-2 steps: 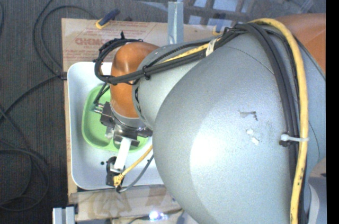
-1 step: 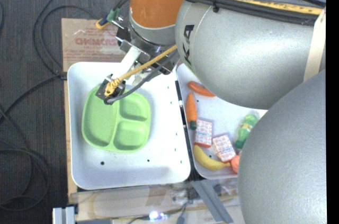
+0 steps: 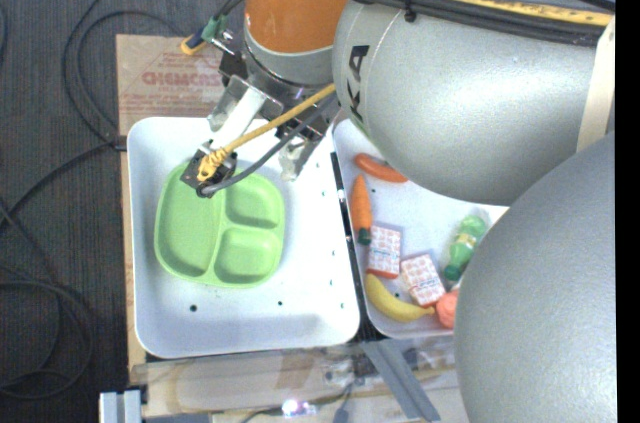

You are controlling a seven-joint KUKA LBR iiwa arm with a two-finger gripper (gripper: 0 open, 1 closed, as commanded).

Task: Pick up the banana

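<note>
The yellow banana (image 3: pixel 392 301) lies near the front edge of the right bin (image 3: pixel 425 201), curved side toward the front. My gripper (image 3: pixel 262 143) hangs over the back of the left bin (image 3: pixel 310 311), above the far rim of a green divided plate (image 3: pixel 222 231). Its two pale fingers (image 3: pixel 232 116) stand apart, open, with nothing between them. A yellow cable runs from the wrist to a small black part (image 3: pixel 214 173) at the plate's back corner. The gripper is well left of and behind the banana.
In the right bin, an orange carrot (image 3: pixel 360 206), an orange-red sausage shape (image 3: pixel 380 169), two printed packets (image 3: pixel 385 249), a green bottle (image 3: pixel 463 246) and a pinkish item (image 3: pixel 447 309) crowd around the banana. The big grey arm covers the right bin's far side.
</note>
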